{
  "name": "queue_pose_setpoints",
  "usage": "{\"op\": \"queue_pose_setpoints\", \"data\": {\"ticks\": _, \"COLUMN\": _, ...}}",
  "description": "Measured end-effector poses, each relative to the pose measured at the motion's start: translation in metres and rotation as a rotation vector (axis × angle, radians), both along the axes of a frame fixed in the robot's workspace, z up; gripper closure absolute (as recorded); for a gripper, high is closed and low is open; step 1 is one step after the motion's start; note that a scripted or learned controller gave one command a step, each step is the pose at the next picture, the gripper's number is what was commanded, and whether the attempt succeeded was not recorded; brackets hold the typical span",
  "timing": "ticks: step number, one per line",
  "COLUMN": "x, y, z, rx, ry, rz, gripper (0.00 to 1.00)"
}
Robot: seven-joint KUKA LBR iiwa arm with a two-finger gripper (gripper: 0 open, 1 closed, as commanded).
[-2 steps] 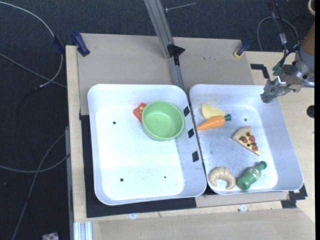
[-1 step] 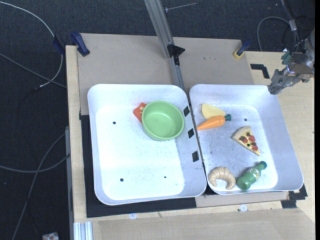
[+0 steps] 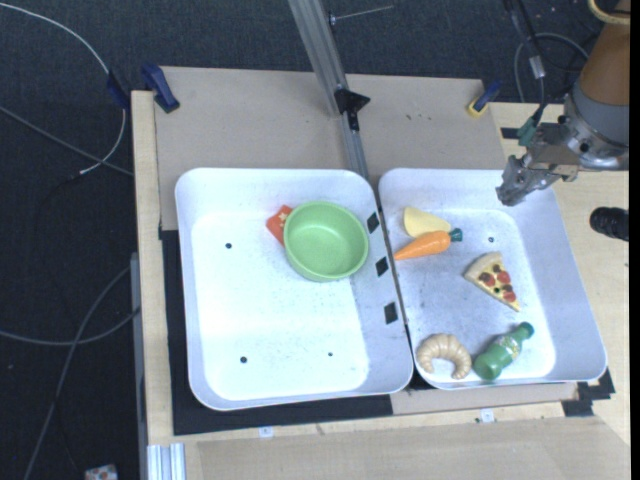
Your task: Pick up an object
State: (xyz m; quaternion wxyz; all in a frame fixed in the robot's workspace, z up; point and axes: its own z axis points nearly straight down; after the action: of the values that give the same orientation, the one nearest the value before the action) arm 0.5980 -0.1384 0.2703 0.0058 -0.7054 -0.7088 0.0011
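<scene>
My gripper (image 3: 512, 190) over right bin's (image 3: 560, 268) far edge, finger state unclear; I'd centre over pizza slice (image 3: 492, 279), descend straight.

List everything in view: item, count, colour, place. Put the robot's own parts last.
bowl: 1, green, left bin, upper right
red object: 1, partly hidden behind the bowl's left side
yellow piece: 1, right bin, top left
carrot: 1, orange, just below the yellow piece
pizza slice: 1, right bin, centre
croissant: 1, tan, right bin, bottom
bottle: 1, green, beside the croissant
bins: 2, white, side by side
gripper: 1, grey, over the right bin's upper right corner
</scene>
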Motion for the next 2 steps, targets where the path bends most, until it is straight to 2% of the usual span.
{"op": "queue_pose_setpoints", "data": {"ticks": 1, "x": -0.007, "y": 0.052, "z": -0.015, "rx": 0.0, "ry": 0.002, "rz": 0.0, "gripper": 1.0}}
{"op": "queue_pose_setpoints", "data": {"ticks": 2, "x": -0.019, "y": 0.105, "z": -0.008, "rx": 0.0, "ry": 0.003, "rz": 0.0, "gripper": 1.0}}
